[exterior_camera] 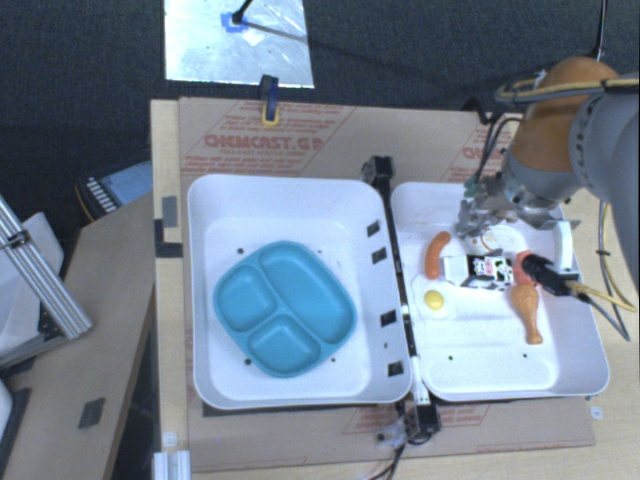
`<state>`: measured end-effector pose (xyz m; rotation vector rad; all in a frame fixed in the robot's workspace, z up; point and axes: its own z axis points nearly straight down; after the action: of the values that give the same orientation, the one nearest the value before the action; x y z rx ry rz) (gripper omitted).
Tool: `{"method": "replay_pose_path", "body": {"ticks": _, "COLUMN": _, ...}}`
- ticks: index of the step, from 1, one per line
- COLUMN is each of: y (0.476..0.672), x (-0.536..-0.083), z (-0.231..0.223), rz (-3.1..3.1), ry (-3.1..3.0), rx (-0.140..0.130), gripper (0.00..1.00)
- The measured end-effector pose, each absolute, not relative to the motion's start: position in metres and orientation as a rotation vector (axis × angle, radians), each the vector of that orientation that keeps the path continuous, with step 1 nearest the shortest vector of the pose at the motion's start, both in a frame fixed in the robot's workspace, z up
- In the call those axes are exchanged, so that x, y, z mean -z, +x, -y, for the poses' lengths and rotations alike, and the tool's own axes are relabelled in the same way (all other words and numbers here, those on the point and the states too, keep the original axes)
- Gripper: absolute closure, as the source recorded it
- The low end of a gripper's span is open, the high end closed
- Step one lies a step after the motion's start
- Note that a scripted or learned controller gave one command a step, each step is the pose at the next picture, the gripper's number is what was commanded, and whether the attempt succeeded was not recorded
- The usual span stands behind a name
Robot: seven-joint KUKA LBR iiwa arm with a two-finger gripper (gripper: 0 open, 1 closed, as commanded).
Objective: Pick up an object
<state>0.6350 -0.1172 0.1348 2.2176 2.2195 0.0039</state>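
My gripper (478,230) hangs low over the back of the right bin (500,368), under the grey arm with its orange band. Just left of it lies an orange sausage (436,254). A small printed carton (487,268) sits right below the gripper, close to it or touching; I cannot tell which. A fried egg toy (434,301) lies at the bin's left side. A brown chicken drumstick (527,311) lies to the right of the carton.
The left bin (220,208) holds a blue divided plate (285,306). A black divider with clips (392,268) runs between the two bins. The front half of the right bin is bare white floor.
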Motion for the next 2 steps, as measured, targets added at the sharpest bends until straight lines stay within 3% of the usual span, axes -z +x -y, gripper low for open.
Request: {"method": "replay_pose_path", "body": {"ticks": 2, "y": 0.627, "x": -0.243, "z": 0.119, "rz": -2.222, "ry": 2.214, "rx": -0.005, "gripper": 1.0}}
